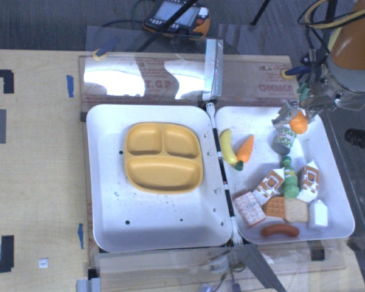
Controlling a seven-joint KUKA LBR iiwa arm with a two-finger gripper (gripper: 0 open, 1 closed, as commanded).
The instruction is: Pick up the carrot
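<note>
In the left bin [103, 181] sits a yellow divided plate [164, 157]. The carrot [246, 148] lies near the right bin's [337, 181] left wall, just beside a banana [227, 148]. My jaws [290, 119] hover at that bin's far corner by an orange ball [298, 124]; I cannot tell how wide they stand.

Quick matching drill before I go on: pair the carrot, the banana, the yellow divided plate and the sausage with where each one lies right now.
Things:
1. carrot
2. banana
3. yellow divided plate
4. sausage

Places:
A. left bin, alone in the middle
B. right bin, near its front edge
C. right bin, against the wall shared with the left bin
D. right bin, just right of the banana, tilted

Pairs: 1-D, 2-C, 3-A, 4-B
</note>
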